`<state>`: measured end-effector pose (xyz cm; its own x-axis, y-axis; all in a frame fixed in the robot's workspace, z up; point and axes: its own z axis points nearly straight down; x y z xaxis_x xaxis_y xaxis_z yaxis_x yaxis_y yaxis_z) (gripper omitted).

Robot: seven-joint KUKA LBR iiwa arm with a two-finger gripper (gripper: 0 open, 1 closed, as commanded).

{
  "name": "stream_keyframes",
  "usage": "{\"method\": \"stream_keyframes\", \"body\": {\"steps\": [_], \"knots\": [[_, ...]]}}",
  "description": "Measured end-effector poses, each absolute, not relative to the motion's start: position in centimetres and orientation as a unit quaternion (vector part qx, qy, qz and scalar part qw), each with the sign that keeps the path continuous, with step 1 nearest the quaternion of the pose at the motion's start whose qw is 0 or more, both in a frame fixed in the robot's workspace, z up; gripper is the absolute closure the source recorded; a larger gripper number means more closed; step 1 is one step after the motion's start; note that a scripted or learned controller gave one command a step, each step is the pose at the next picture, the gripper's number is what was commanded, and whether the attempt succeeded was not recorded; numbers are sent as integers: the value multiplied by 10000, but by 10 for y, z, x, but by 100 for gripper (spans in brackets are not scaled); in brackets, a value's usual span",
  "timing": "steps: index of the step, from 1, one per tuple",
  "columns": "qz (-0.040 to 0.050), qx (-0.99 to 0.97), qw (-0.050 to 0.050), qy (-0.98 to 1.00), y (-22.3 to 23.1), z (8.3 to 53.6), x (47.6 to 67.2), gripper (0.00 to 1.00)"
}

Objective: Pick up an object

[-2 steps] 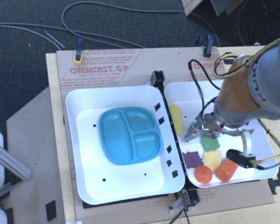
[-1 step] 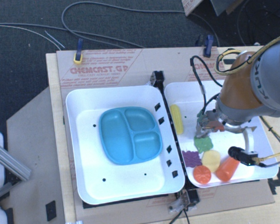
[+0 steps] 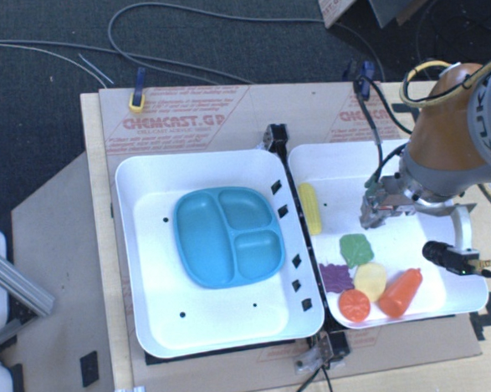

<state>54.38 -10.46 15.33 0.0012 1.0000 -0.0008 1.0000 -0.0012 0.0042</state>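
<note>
Our gripper (image 3: 379, 209) hung over the right bin (image 3: 335, 164), above the broccoli (image 3: 356, 248); whether it was apart or together we could not tell. The corn (image 3: 311, 207) lay alone by the divider; the grapes (image 3: 334, 276), lemon (image 3: 371, 278), tomato (image 3: 354, 306) and carrot (image 3: 400, 292) sat crowded together. We judged the corn the cleanest pick: centre over it, then descend straight.

A blue three-compartment plastic plate (image 3: 229, 235) is seen in the left shallow white bin (image 3: 140, 240); small toy foods (image 3: 356, 249) are clustered in the right white bin (image 3: 335, 155).
</note>
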Motion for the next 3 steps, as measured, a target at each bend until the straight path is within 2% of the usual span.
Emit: {"method": "stream_keyframes", "body": {"steps": [1, 2, 3], "knots": [[19, 7064, 23, 7078, -98, 209, 553, 100], [14, 7068, 16, 7074, -97, 236, 554, 100], [6, 7054, -10, 7088, -46, 244, 547, 100]]}}
